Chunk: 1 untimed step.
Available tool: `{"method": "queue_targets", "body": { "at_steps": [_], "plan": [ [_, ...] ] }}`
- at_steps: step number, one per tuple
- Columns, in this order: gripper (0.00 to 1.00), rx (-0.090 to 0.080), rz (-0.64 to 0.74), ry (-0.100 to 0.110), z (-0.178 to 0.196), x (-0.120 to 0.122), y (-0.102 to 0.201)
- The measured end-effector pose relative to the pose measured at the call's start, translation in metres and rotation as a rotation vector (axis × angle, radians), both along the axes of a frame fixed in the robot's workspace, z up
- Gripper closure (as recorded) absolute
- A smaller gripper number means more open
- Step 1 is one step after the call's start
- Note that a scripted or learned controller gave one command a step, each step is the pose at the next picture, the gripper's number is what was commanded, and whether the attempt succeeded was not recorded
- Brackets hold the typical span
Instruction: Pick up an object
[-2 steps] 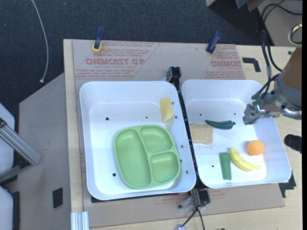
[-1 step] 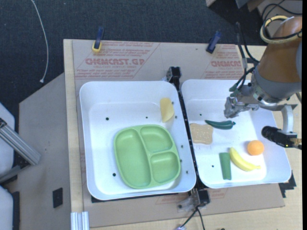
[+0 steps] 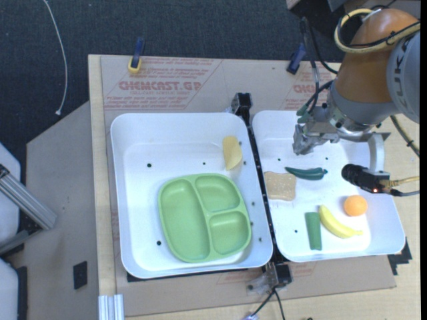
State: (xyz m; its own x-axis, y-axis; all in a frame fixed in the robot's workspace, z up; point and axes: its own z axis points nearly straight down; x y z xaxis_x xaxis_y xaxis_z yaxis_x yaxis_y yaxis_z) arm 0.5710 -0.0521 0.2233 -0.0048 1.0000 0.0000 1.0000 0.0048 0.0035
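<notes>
Jaws (image 3: 305, 145) hanging in upper part of right bin (image 3: 393, 235), just above green pepper (image 3: 307, 173); can't tell if wide or narrow.

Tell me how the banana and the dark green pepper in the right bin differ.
The banana is yellow, while the dark green pepper is a deep glossy green. The banana looks thicker and more strongly curved; the pepper is slimmer and nearly straight. The banana lies near the bin's front edge beside an orange; the pepper lies farther back, just below the gripper. Both are elongated toy foods resting loose on the floor of the right bin.
</notes>
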Motion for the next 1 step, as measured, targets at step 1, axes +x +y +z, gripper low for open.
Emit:
{"method": "queue_targets", "body": {
  "at_steps": [1],
  "plan": [
    [1.0,0.001,-0.001,0.001,0.0044,0.0216,0.0417]
  ]
}}
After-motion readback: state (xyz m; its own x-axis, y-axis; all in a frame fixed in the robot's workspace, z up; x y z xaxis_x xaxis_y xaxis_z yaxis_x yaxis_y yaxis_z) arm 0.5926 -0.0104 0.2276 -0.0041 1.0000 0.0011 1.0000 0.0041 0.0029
